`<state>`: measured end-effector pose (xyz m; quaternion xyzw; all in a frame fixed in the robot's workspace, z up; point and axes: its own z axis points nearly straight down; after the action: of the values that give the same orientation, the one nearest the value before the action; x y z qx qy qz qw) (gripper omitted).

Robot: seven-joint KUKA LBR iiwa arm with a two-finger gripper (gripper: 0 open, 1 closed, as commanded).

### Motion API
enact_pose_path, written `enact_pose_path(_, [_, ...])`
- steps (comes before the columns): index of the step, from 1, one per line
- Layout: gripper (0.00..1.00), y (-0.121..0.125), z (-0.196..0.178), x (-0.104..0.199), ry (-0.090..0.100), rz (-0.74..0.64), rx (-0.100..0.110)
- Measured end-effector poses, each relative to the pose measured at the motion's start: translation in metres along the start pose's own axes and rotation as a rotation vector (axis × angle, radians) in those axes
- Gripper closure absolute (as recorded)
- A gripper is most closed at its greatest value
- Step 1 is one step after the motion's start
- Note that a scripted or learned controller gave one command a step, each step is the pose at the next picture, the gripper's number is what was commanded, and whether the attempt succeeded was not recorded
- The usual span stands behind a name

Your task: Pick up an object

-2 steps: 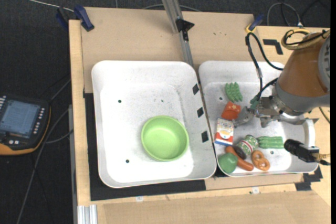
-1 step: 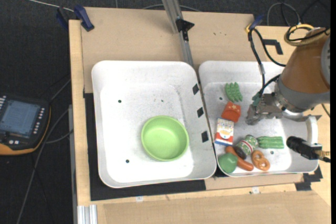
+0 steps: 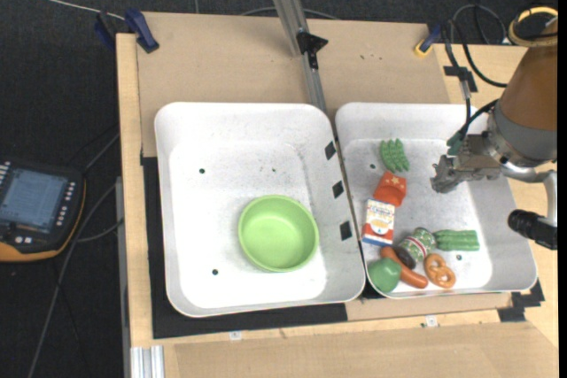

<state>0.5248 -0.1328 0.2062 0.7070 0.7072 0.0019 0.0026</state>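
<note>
Your gripper (image 3: pixel 446 176) hangs over the right bin (image 3: pixel 509 274), above bare floor in its upper right part; you cannot tell from this angle whether it is released or clenched, and nothing shows between its tips. The nearest candidate is the small green ridged toy (image 3: pixel 394 155) just to its left, lying alone and apart from the rest. It looks like light, stiff plastic, probably a bit slick, so take it across its narrow width, low on the body. Below it sit a red toy (image 3: pixel 390 188) and a white carton (image 3: pixel 379 222), touching end to end. Along the near wall you have a crowded cluster: a green ball (image 3: pixel 384 276), a sausage (image 3: pixel 409 273), a pretzel (image 3: pixel 440 271) and a green pickle-like piece (image 3: pixel 456 239). Those crowd each other and the wall, so a grasp there may snag neighbours. The left bin (image 3: pixel 190 137) holds a green bowl (image 3: pixel 278 233).
</note>
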Motion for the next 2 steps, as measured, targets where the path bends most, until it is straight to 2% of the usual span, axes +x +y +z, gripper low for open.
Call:
enact_pose_path(1, [1.0, 0.003, -0.062, -0.005, 0.0, 0.0, 0.0])
enact_pose_path(2, [1.0, 0.004, -0.087, -0.005, 0.001, 0.0, 0.003])
